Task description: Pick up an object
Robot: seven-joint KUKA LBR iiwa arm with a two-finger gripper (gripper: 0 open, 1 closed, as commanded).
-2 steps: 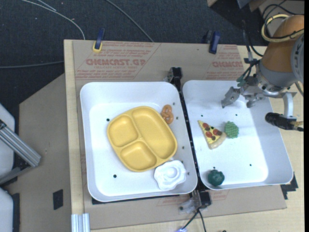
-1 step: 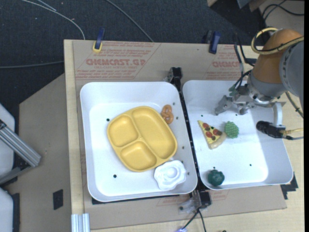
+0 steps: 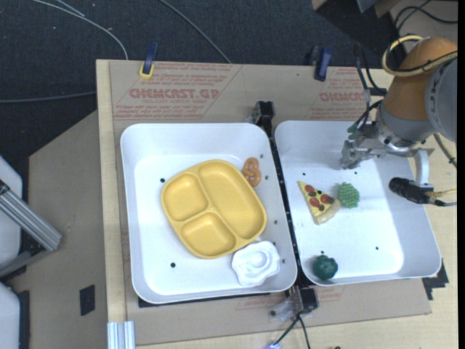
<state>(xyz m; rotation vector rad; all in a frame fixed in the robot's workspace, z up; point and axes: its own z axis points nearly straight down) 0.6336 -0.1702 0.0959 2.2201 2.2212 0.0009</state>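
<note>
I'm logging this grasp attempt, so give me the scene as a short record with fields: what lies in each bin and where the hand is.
left bin: yellow tray, pretzel at its upper right edge, white piece at its lower right
right bin: pizza slice, broccoli beside it, dark green item near the front edge
hand: over the right bin's back part, above the pizza slice, nothing seen between its fingers

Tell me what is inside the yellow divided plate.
All three compartments of the yellow divided plate show bare yellow. A pretzel and a white toy sit beside its rim. The bin floor beneath it is covered.
</note>
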